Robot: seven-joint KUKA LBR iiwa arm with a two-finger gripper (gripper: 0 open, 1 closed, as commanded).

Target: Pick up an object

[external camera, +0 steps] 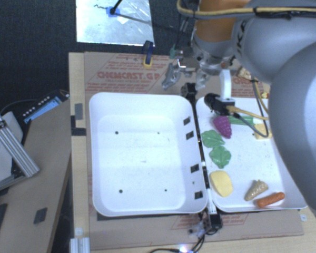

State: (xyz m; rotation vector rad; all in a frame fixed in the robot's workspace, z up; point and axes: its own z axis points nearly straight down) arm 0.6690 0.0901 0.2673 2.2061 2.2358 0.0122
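Gripper hangs above bins' far edge, fingers spread apart, nothing between; purple grapes, green leaves lie in right bin

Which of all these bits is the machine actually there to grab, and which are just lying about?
Belong to the job (candidates to pick, all in the right white bin):
purple grape bunch
two green leaves
yellow rounded piece
tan cone-shaped shell
orange carrot
the arm's tool, above the bins' far edge

Just lying about:
left white bin
yellow-and-blue clamp
shiny sheet
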